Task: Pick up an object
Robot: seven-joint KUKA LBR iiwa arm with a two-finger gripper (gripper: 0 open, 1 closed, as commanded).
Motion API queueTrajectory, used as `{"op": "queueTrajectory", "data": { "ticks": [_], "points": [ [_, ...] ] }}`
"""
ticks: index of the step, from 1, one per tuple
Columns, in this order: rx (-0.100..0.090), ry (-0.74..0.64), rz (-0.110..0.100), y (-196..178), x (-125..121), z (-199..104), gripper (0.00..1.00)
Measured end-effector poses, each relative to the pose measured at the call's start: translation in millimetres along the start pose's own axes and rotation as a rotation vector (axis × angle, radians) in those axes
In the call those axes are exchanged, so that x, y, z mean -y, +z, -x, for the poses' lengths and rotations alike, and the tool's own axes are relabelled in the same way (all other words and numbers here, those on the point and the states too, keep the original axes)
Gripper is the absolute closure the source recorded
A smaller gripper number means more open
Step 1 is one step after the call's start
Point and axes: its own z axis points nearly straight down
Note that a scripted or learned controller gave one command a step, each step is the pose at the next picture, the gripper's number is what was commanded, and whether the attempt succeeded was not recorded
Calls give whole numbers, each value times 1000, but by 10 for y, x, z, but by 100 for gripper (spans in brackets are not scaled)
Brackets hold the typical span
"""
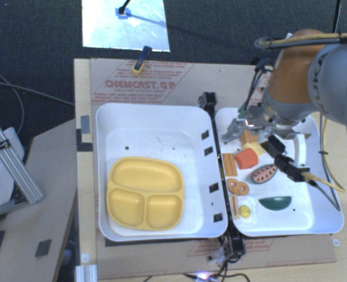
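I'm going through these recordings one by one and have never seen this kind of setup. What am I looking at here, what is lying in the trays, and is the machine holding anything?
This is a single view from a fixed camera above a bench, looking down at a slant. The big grey machine with the orange band is a robot arm reaching in from the right. Its claw hangs low over the right bin. I cannot tell whether it grips anything. That bin holds small toy foods: an orange wedge, a pretzel, a fried egg, a dark green piece and a reddish seeded slice. The left bin holds a yellow divided plate.
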Motion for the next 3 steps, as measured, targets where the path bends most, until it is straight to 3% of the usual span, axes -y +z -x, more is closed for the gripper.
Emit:
{"op": "queueTrajectory", "data": {
  "ticks": [1, 2, 3],
  "points": [
    [3, 3, 3, 33, -454, 201, 0],
    [3, 10, -6, 359, -68, 511, 0],
    [0, 9, -11, 945, 538, 502, 0]
  ]
}}
